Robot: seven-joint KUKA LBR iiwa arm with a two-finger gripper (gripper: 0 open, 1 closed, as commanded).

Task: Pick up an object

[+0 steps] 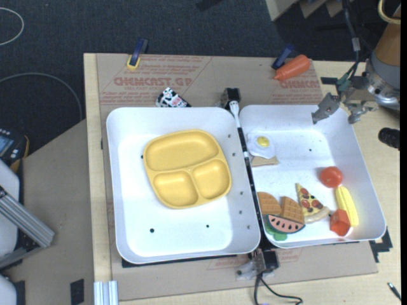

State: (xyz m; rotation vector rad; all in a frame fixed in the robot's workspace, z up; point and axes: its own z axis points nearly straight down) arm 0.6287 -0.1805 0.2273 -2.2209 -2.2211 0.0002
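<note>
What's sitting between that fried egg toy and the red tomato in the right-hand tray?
Nothing: in the camera view, the stretch of the right bin between the fried egg and the tomato is bare white floor.

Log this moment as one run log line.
hand: open, above right bin's far edge | holding: nothing | toys: in right bin | yellow plate: left bin

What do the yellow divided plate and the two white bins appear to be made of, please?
Yellow divided plate: likely moulded plastic, matte, with soft rounded compartment edges. White bins: probably thin formed plastic, smooth and slightly glossy, with rounded corners and raised rims.
</note>
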